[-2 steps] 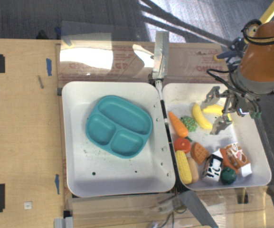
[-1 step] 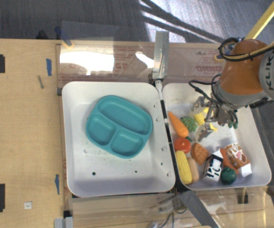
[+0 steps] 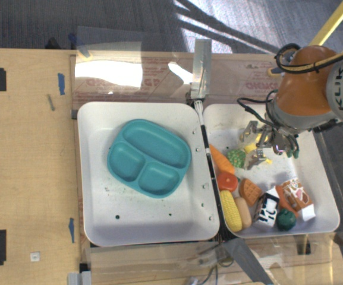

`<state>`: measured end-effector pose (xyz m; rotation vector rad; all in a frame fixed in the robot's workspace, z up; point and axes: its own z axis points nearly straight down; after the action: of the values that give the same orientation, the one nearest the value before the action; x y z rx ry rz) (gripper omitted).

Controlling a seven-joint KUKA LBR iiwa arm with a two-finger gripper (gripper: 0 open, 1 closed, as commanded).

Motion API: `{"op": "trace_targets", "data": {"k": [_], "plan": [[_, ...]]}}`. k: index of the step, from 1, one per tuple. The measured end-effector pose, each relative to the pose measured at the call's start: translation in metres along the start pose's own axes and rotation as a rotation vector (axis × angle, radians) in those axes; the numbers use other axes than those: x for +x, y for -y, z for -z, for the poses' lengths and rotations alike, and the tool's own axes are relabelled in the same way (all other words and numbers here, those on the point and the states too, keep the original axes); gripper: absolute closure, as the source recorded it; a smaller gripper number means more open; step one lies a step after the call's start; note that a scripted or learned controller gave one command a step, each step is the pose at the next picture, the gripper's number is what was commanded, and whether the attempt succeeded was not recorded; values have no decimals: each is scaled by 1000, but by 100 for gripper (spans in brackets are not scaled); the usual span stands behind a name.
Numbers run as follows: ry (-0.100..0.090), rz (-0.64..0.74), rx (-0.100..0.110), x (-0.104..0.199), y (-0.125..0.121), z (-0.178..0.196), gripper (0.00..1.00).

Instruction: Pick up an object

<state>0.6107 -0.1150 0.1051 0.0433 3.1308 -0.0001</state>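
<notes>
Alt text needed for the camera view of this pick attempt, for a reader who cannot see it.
The arm's pincer hangs low over the right bin, above a green toy and near a carrot, corn cob and small cartons. The left bin holds a teal divided plate.

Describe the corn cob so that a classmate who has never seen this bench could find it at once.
Look in the right white bin, along its left wall near the front edge. There the corn cob lies lengthwise, just below the orange carrot. It is the one bright yellow, knobbly stick among its neighbours.
</notes>
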Motion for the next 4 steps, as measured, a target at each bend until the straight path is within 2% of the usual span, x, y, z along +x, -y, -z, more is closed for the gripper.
{"op": "trace_targets", "data": {"k": [1, 2, 3, 4], "plan": [[3, -94, -3, -5, -67, 84, 100], [2, -150, 1, -50, -20, 151, 100], [-1, 434, -2, 5, 27, -6, 100], [8, 378, -3, -37, -58, 92, 100]]}}
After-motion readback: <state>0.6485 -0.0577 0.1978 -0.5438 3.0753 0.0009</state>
